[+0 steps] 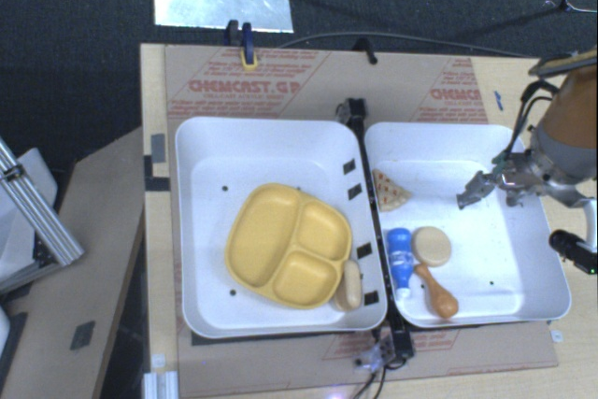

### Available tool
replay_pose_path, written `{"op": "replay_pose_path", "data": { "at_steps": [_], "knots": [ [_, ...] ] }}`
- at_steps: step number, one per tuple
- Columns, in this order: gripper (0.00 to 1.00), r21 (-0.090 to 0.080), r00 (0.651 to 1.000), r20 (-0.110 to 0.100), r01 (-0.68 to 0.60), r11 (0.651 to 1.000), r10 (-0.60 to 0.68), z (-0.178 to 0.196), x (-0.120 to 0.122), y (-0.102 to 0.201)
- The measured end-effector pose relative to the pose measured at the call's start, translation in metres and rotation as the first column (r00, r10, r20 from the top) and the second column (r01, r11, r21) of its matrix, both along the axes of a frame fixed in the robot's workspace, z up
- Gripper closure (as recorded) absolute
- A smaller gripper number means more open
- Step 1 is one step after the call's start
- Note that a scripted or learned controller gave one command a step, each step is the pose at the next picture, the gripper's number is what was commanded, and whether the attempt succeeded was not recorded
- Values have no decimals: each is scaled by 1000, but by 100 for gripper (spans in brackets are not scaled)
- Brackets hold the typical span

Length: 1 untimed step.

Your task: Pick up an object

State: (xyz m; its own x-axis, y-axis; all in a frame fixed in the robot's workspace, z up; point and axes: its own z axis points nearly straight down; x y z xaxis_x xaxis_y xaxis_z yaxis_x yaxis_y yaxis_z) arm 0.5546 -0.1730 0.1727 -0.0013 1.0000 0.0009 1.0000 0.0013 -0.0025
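The end effector is seen above the right bin, near its right wall; whether its fingers are spread or pressed together cannot be told. A pizza slice, a blue bottle and a wooden brush are found in that bin; a yellow divided plate is held in the left bin on the tabletop.

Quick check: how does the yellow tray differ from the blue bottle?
The yellow tray lies in the left bin; the blue bottle lies in the right bin. The tray is far larger, flat and divided into compartments; the bottle is small and narrow. Neither is between the gripper's fingers.
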Motion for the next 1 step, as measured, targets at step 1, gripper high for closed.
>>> {"op": "replay_pose_path", "data": {
  "at_steps": [1],
  "knots": [
    [0,-1,1000,1,0,1000,0,-47,-4,-8]
  ]
}}
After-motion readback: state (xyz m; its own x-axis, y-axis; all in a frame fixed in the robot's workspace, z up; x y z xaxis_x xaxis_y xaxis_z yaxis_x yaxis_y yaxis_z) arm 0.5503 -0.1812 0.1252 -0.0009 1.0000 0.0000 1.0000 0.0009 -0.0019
